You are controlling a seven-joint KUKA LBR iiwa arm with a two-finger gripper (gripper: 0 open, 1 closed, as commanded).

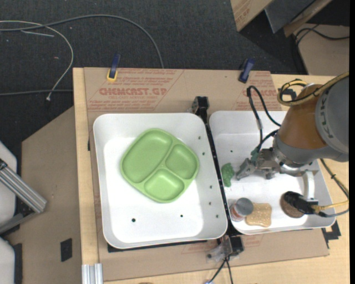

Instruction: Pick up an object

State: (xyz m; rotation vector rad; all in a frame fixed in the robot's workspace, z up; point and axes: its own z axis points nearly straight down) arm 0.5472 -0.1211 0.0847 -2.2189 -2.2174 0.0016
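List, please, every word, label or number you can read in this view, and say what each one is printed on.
"CHEMCAST GP": red print on the brown board under the bins, behind the left bin; the first word is slightly blurred.
More red print on the same board behind the right bin: too blurred to read.
Dark lettering on the arm: cut off, unreadable.
Print on the cardboard box at the top: too small to read.

We see a green divided plate in the left bin; the gripper sits low in the right bin, beside a green object, frame center-right.
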